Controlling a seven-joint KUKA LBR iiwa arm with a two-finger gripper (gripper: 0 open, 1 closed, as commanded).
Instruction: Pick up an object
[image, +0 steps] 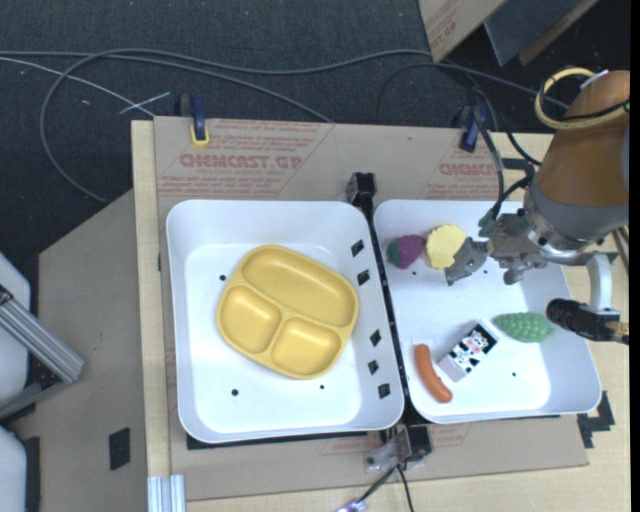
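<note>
Hand (487, 262) fingers unclear, by yellow obj (445, 246)

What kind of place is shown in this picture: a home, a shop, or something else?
Probably a robotics lab bench, not a home: a robot arm reaches over two white bins, toy food such as a small sausage lies in the right one, and loose cables run across the floor.

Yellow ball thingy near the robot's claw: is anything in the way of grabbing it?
Nothing visible blocks it. The gripper sits just right of the yellow ball in the right bin, with no object between them. A purple toy touches the ball's far left side, away from the gripper.
</note>
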